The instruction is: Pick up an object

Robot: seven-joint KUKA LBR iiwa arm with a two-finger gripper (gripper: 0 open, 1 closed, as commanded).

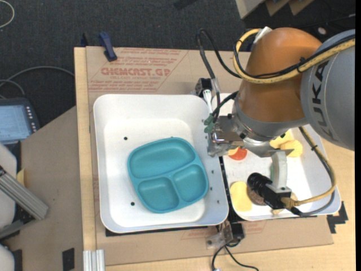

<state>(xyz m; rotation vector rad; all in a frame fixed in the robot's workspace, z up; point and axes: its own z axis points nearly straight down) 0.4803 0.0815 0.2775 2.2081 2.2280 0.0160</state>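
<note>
Tool (pixel 225 145) state unreadable, hanging above the right bin (pixel 316 174) near a yellow object (pixel 240 193).

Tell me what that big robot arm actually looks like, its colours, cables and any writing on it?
The arm is bulky and rounded: a grey shell with large dark letters, part of the maker's name, on its side, and a smooth orange dome-shaped band above the wrist. Yellow and black cables loop around the orange part and trail down the side. Below sits a metallic grey wrist piece with small fittings.

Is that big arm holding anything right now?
It cannot be told: the arm's wrist covers the gripper over the right bin, hiding any hold.
</note>
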